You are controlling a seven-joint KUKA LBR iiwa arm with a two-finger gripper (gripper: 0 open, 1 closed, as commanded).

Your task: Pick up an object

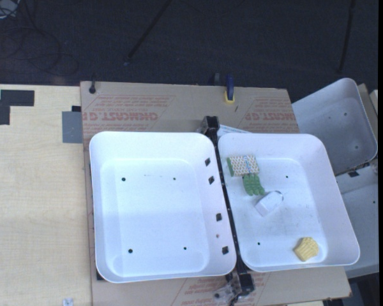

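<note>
Lying apart in right bin [335,177]: yellow block [306,248], white cup [268,203]

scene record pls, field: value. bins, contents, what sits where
left bin: shallow, white, four dark dots on its floor
right bin: shallow, white, holds four small things
patterned block: right bin, upper left, pale with a dotted face
green piece: just below the patterned block, touching or nearly so
white piece: near the bin's middle, below and right of the green piece
yellow piece: lower right corner area, apart from the rest
bench cover: brown cardboard sheet with red print, under both bins
</note>
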